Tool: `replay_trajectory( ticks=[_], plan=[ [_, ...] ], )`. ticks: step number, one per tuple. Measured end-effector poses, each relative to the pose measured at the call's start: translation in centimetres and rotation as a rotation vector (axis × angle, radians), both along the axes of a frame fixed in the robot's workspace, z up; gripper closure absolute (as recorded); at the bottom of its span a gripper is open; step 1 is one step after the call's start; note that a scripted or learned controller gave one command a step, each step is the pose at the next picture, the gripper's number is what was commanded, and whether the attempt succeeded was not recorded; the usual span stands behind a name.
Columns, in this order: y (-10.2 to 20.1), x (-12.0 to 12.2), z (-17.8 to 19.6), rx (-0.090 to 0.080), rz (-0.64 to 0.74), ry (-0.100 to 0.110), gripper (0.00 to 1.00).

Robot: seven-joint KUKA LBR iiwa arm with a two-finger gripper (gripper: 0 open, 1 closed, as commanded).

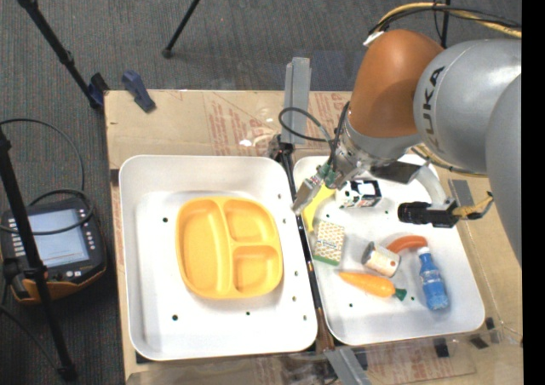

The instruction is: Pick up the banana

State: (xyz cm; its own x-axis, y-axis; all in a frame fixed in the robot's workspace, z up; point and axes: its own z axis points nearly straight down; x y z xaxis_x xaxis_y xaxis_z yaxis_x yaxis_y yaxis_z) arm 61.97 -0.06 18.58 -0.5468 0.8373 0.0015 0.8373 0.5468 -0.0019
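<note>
Camera view: gripper (pixel 317 188) sits low at the left edge of the right bin (pixel 467 305), its tip at the upper end of the banana (pixel 313 207). Fingers are hidden under the wrist and cable clutter, so cannot tell whether they are spread or closed, or whether anything is between them. Banana lies as a yellow strip along the right bin's left wall, running from the gripper tip down toward the waffle-patterned packet (pixel 329 244).

Judgement: step in hand is the grasp itself, not yet confirmed. To do it well, straddle the banana across its narrow width, not along its length, and centre before closing. The bin wall is just beside it, so the wall-side finger needs room; a slight inward offset helps. Lift straight up, slowly, to check it comes along.

Neighbours: the packet touches or nearly touches the banana's lower end and could snag. Carrot (pixel 369 284), small cup (pixel 381 260), blue bottle (pixel 432 282) lie further right, well apart. Left bin (pixel 145 307) holds the yellow divided plate (pixel 228 246), not involved.
</note>
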Motion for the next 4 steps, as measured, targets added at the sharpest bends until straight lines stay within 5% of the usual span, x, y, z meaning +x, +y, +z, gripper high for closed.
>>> replay_trajectory(
  ticks=[1, 3, 4],
  plan=[
    [-4.6, -1.3, 0.1, 0.0, 0.019, 0.0, 0.0],
    [-1.3, 2.0, 0.2, 0.0, 0.154, -0.002, 0.0],
    [-5.2, -0.4, 0.1, 0.0, 0.147, -0.001, 0.0]
  ],
)
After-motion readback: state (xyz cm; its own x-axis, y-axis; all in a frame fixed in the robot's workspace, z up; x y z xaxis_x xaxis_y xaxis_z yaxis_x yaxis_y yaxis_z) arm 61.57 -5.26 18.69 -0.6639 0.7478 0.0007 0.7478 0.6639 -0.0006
